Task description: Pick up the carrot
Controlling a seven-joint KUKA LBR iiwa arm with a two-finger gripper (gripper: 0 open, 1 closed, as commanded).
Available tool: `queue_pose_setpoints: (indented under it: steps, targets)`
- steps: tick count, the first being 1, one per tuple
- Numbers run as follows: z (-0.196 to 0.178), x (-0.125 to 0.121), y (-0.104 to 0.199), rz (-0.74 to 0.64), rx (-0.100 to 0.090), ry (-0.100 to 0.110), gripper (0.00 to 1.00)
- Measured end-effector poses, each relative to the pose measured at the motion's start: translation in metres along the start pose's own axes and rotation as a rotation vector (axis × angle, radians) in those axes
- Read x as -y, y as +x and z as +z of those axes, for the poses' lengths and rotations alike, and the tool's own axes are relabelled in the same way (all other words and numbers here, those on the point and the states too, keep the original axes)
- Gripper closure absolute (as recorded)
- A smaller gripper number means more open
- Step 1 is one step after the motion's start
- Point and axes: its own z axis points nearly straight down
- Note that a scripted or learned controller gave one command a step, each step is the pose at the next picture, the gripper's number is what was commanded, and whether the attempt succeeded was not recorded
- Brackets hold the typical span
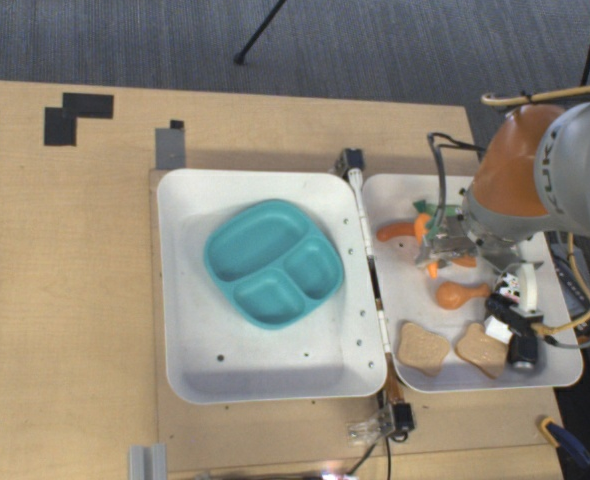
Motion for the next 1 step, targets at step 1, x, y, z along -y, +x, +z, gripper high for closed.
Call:
queue_pose_setpoints:
  steps: [1]
  targets:
    - [-0.0971, -0.0362, 0.0813, 0.102, -0.004, 0.005, 1.0]
